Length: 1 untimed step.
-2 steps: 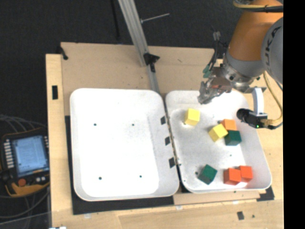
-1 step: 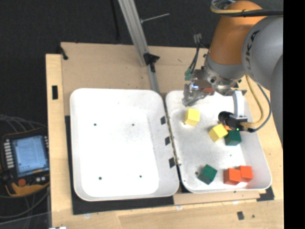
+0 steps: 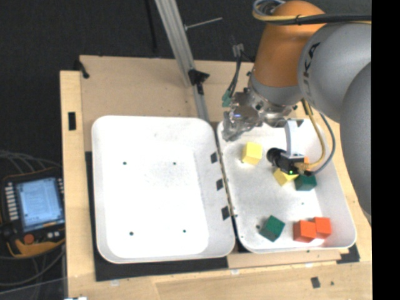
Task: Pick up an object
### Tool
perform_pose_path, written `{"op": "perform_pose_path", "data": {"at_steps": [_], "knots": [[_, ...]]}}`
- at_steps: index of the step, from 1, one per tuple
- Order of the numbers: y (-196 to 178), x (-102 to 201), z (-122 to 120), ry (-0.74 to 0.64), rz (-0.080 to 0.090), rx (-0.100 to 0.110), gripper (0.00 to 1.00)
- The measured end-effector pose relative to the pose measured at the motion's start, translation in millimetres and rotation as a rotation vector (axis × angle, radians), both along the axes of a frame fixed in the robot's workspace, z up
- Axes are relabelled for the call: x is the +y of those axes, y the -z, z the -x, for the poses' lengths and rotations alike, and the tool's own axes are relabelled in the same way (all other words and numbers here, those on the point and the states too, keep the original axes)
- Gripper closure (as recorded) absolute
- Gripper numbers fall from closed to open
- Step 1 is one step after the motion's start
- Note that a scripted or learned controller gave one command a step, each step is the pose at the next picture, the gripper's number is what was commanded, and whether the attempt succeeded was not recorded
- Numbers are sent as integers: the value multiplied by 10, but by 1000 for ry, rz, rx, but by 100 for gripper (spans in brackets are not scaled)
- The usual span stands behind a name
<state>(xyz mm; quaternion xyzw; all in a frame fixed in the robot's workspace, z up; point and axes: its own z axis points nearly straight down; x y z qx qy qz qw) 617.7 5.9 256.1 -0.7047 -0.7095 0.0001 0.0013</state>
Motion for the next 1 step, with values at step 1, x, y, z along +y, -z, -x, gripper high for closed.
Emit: {"op": "perform_pose_path", "data": {"at_steps": [1], "knots": [[143, 495, 42, 0, 1, 2, 100]]}}
